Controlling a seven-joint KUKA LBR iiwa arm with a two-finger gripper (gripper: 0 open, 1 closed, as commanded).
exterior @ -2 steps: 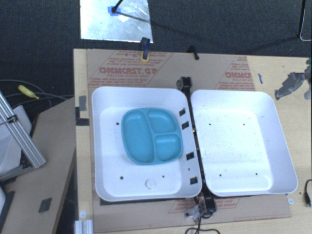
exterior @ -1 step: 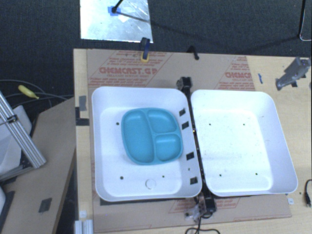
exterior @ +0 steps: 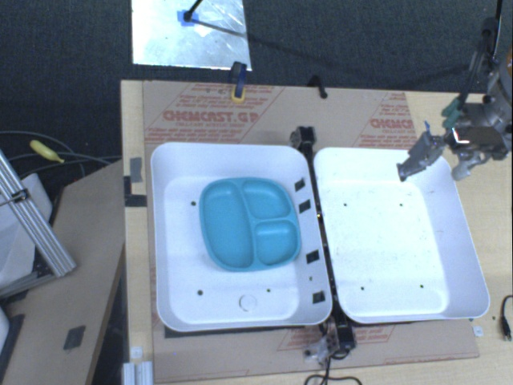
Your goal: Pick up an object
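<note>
We look down on a bench point(exterior: 200, 107) holding two shallow white bins side by side. The left bin point(exterior: 172, 175) holds one object: a single blue plate point(exterior: 248, 223) with three compartments, lying flat near the bin's middle. We also count one small white disc point(exterior: 247, 301) near that bin's front edge. The right bin point(exterior: 385, 247) shows us its white floor, marked with a few small dark dots.

One gripper point(exterior: 437, 160) reaches in from the right and sits over the far right corner of the right bin, well apart from the blue plate. Its two fingers point(exterior: 417, 163) are spread apart, with nothing between them.

Behind the bins we see one silver sheet point(exterior: 192, 22) on the dark floor.
</note>
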